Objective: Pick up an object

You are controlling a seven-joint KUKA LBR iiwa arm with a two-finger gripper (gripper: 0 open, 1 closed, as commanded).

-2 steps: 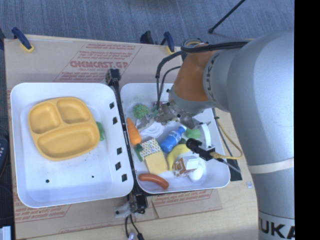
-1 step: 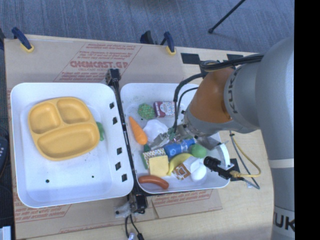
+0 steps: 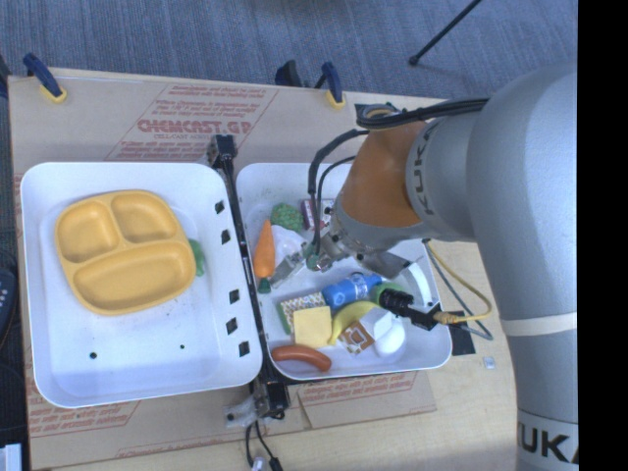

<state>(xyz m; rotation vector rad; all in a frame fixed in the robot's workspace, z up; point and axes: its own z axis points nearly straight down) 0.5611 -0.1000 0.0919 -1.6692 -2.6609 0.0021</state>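
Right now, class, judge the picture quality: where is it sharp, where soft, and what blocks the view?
In the camera view, lighting is even and diffuse, with only faint shadows inside the left bin; the yellow tray and carrot look reasonably sharp; the arm, nearest the camera, looks large and soft and hides part of the right bin; the end effector is too small and cluttered to read.

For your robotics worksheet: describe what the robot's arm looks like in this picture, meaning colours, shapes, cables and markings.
The arm is thick, rounded and grey, with an orange band above the wrist. Black cables loop beside the band. Dark KUKA lettering marks the grey casing.
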